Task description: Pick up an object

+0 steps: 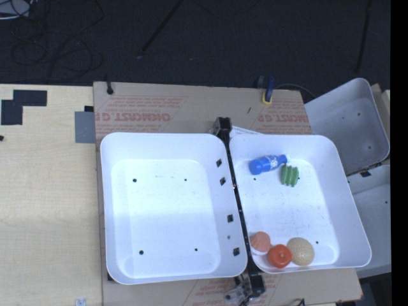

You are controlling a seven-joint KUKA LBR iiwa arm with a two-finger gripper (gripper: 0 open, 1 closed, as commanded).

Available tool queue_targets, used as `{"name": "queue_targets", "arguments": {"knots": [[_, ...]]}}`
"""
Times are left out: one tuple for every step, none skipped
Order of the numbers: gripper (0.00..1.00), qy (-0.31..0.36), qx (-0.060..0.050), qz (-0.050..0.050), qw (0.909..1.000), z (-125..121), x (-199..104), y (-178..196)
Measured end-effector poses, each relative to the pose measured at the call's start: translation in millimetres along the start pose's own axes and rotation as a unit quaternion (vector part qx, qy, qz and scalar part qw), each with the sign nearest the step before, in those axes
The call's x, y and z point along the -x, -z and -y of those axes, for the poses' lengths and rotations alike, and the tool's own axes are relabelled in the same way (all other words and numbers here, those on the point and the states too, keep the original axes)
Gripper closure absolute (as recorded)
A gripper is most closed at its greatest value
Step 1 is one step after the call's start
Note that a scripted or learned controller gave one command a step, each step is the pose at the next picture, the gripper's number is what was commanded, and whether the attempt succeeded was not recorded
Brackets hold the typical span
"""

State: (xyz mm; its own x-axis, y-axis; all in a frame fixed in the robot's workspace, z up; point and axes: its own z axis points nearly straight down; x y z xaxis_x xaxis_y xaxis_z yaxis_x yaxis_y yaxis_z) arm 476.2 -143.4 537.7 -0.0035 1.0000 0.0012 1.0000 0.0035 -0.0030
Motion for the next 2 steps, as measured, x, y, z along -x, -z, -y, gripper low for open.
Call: {"name": "queue_targets", "arguments": {"knots": [[1.00, 0.000, 0.000, 0.000, 1.0000, 0, -27, 0], [1.00, 0.000, -0.001, 0.000, 1.0000, 0, -55, 0]]}}
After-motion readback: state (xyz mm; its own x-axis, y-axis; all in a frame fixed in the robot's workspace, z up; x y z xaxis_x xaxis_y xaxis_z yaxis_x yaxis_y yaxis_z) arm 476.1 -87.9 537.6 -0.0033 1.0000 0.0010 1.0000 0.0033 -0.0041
